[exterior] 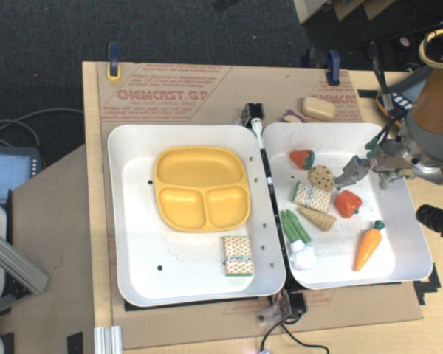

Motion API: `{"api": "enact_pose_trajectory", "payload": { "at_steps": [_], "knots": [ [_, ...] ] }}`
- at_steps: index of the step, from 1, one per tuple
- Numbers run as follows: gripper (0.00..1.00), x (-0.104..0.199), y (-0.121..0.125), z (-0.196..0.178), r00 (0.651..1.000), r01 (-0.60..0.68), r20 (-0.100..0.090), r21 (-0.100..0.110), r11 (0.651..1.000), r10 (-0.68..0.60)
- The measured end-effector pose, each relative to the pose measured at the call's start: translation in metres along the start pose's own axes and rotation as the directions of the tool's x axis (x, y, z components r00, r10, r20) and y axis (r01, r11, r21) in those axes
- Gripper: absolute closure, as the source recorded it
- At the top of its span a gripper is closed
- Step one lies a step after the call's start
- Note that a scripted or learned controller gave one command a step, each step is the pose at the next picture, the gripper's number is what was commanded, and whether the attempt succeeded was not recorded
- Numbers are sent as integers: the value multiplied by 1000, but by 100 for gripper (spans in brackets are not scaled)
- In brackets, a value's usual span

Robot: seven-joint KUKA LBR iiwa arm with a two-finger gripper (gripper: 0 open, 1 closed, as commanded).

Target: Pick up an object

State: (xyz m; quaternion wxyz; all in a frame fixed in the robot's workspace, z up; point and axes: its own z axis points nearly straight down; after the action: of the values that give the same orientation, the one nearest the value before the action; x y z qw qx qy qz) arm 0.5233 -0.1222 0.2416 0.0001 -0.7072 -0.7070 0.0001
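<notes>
Reaching in from the right, the grey arm hangs over the right bin, and its claw points left, low above the toys; whether it is spread or closed cannot be told at this angle, and nothing shows gripped in it. Just below the claw tip lies a red pepper-like toy, with a round speckled cookie just to the tip's left. Above the cookie sits a red strawberry-like piece. Under the cookie a small green-printed packet lies beside a tan cone, and a green-and-white leek-like vegetable stretches along the bin's left side. An orange carrot with a green top rests toward the bin's lower right, apart from the rest. The left bin carries a yellow three-part plate near its middle and a small green-and-white box just below the plate's right corner. On the worktop behind the right bin lies a pale oblong block.
</notes>
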Motion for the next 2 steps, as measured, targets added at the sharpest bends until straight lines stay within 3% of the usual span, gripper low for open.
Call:
{"api": "enact_pose_trajectory", "payload": {
  "at_steps": [1,2],
  "knots": [
    [0,-36,37,147,1000,-2,0,5,1000,2],
    [100,-35,37,130,1000,-1,1,-2,1000,1]
  ]
}}
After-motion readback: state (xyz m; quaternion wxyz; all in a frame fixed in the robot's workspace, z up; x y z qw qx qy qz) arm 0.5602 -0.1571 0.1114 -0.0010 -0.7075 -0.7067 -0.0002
